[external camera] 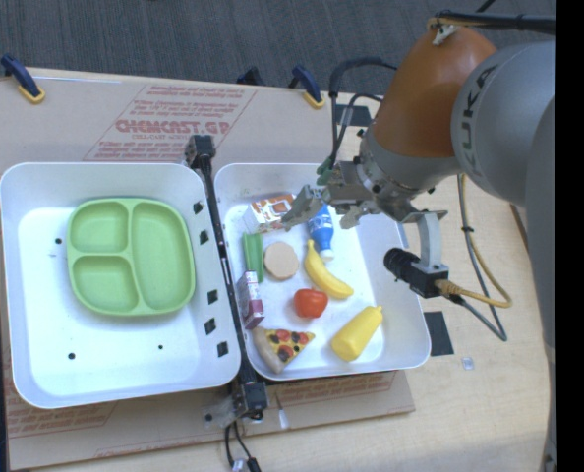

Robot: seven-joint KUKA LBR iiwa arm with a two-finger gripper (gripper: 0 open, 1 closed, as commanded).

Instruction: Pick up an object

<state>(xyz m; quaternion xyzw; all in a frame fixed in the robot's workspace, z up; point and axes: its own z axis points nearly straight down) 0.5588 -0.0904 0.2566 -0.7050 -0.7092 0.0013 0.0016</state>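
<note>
The right bin (400, 298) holds several toy foods: a yellow banana (326, 273), a red tomato (311, 303), a yellow mustard bottle (357, 331), a pizza slice (284, 343), a tan round biscuit (281, 261), a green stick (254, 255), an orange-and-white snack packet (270, 207) and a blue bottle (321, 234). My gripper (323, 214) hangs over the back of this bin, right above the blue bottle's top. It is open, with one finger on each side of the bottle and nothing gripped between them.
The left bin (27, 293) holds a green divided plate (132, 255). A black hinge strip (218, 254) runs between the bins. A purple packet (254, 308) lies by the right bin's left wall. A black cable plug (410, 268) hangs over the right rim.
</note>
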